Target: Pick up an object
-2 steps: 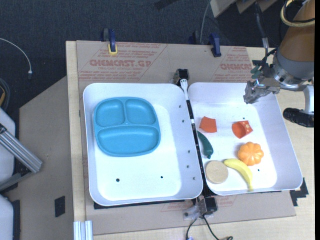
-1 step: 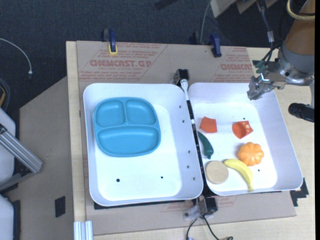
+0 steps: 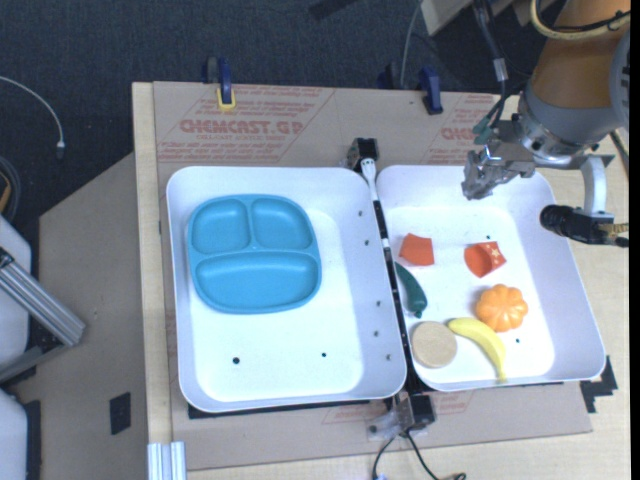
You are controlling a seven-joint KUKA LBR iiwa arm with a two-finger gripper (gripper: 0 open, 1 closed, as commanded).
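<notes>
Overhead, the gripper (image 3: pixel 487 180) hangs above the far part of the right bin (image 3: pixel 570 268), with nothing visible between its tips; whether the claw is spread or closed cannot be told from this slant. Candidate objects all lie in the right bin. Nearest the gripper are two red blocks: one (image 3: pixel 417 250) toward the bin's left side, the other (image 3: pixel 485 259) toward its middle, well apart from each other. Nearer the camera sit a small orange pumpkin (image 3: pixel 500 307), a yellow banana (image 3: pixel 480 344) just beside it, and a tan disc (image 3: pixel 434 344) touching or almost touching the banana's left end. A dark green pepper-like piece (image 3: pixel 411 286) lies against the bin's left wall. The left bin (image 3: pixel 270 368) holds a blue divided plate (image 3: pixel 255 253).

All look like small toy items, so probably light and rigid, likely smooth and somewhat slippery. The red blocks appear the easiest: flat opposing faces offer a stable pinch across the middle, and each stands clear of its neighbours. The pumpkin's rounded, ribbed body may roll out of a pinch; the banana is best taken across its narrow mid-section; the disc lies flat and offers little edge.
</notes>
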